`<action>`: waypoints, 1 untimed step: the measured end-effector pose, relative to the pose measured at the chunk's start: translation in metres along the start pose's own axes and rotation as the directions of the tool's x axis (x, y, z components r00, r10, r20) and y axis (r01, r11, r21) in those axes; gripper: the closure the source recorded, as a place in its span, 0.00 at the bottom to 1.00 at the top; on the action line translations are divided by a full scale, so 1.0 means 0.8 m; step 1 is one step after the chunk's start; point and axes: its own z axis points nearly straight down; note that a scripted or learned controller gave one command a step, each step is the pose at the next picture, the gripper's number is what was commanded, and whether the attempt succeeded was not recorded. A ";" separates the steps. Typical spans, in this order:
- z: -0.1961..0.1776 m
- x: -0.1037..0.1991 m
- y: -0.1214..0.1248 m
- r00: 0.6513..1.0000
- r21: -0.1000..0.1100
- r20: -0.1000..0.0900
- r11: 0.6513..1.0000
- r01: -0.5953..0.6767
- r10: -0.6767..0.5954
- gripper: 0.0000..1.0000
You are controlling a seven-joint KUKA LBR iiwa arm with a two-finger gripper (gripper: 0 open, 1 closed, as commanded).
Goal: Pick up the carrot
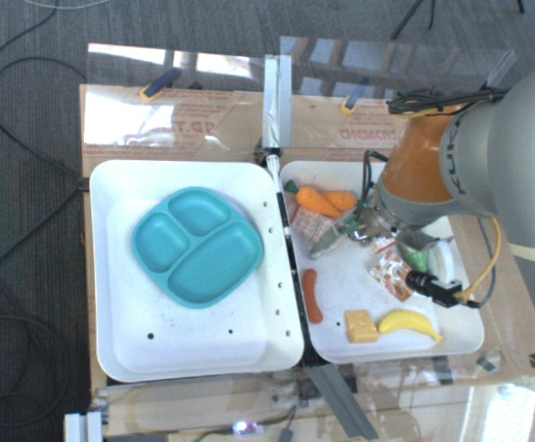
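In the right bin (470, 334), smooth tapered orange carrot (320, 201), metal tool (359, 226) beside it, grip unclear

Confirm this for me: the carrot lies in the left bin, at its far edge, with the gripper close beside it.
One thing is wrong: the bin. The camera view shows the carrot in the right bin, at its far edge, with the gripper close beside it. The left bin holds the blue divided plate.
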 end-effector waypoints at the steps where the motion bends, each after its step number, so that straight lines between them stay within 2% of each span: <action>1: 0.000 0.000 0.000 1.000 0.000 0.000 1.000 0.000 0.000 0.00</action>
